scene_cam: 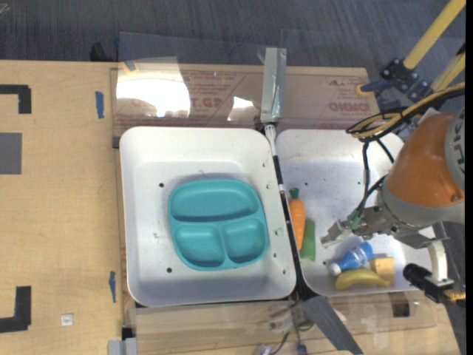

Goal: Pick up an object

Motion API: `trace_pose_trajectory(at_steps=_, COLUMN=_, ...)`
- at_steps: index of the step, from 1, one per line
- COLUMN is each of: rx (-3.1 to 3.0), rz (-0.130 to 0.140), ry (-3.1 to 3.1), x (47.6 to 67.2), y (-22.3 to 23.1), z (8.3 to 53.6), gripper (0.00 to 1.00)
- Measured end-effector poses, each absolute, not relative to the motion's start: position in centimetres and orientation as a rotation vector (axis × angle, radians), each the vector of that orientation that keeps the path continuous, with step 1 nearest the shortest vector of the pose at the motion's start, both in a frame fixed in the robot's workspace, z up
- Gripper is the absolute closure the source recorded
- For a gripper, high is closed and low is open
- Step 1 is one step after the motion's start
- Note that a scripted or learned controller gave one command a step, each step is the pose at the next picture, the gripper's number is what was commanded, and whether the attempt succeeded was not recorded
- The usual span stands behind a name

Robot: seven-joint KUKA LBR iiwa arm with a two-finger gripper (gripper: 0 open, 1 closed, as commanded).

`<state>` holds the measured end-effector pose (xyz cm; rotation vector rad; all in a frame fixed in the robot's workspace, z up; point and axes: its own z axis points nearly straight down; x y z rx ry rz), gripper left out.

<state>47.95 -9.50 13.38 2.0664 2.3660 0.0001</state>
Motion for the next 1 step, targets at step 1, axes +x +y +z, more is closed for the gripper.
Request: trace_pose_trajectory(at_steps=1, rx=1.856, rz=0.005, ry=2.532, x=49.97, y=-10.9, z=8.76, gripper=0.0)
